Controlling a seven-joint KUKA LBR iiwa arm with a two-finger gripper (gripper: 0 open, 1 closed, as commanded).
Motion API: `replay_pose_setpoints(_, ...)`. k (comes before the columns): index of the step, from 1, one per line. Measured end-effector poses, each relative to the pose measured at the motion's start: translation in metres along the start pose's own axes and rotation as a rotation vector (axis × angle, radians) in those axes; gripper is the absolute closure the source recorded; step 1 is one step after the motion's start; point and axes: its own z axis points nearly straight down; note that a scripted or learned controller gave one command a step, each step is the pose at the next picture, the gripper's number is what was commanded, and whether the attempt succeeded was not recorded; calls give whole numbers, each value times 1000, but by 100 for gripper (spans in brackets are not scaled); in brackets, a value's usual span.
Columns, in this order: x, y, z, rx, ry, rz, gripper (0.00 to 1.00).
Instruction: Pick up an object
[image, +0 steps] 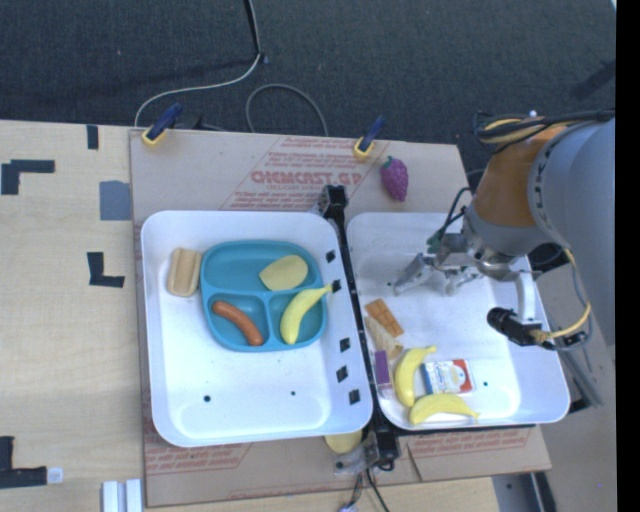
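- Your gripper (415, 272) hangs over the far half of the right bin (500, 400), fingers spread apart with nothing between them; the bin floor beneath it is bare.
- No object has been lifted yet, so the pick is, by all signs, not begun: approach, closing and lift all remain.
- Candidates nearest to you lie along the right bin's left wall and near edge: a tan cracker-like piece (383, 318) near the divider, two bananas (410, 372) toward the near-left corner, and a small carton (446, 378) touching them.
- The left bin (180, 400) holds a blue divided tray (222, 270) carrying a sausage (238, 321), a yellow potato-like piece (283, 271) and a third banana (300, 310); a bread slice (183, 272) lies just beside the tray's left edge.
- A purple grape cluster (395, 178) rests outside both bins, on the cardboard sheet (240, 175) near the right bin's far-left corner.
- Red print runs across the cardboard's far edge; you can make out letters resembling "CHEMCAST", the rest being too faint to read.
- The carton bears a red and blue label, too small to read.
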Motion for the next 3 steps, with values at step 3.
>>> replay_pose_setpoints(3,125,58,-82,-19,-5,-2,0)
